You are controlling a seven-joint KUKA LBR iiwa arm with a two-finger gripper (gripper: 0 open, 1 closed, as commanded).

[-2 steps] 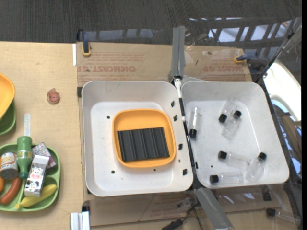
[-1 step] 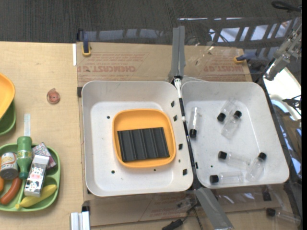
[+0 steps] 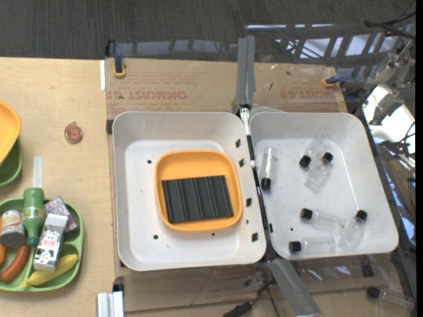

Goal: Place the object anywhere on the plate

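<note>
An orange plate (image 3: 198, 162) lies in the middle of the left white bin (image 3: 135, 177). A black ridged rectangular object (image 3: 198, 199) rests flat on the plate, within its rim. The right white bin (image 3: 360, 144) holds several clear vials with black caps. One vial (image 3: 266, 169) lies near the bin's left wall. Another vial (image 3: 316, 170) is in the middle, and a third vial (image 3: 312, 246) is by the front edge.
A green tray of toy food (image 3: 39, 246) sits at the front left of the wooden bench. An orange bowl (image 3: 6, 137) is at the left edge, with a small pink disc (image 3: 73, 133) beside it. Cardboard (image 3: 172, 88) lies under the bins. Metal framing and cables (image 3: 390, 78) crowd the top right.
</note>
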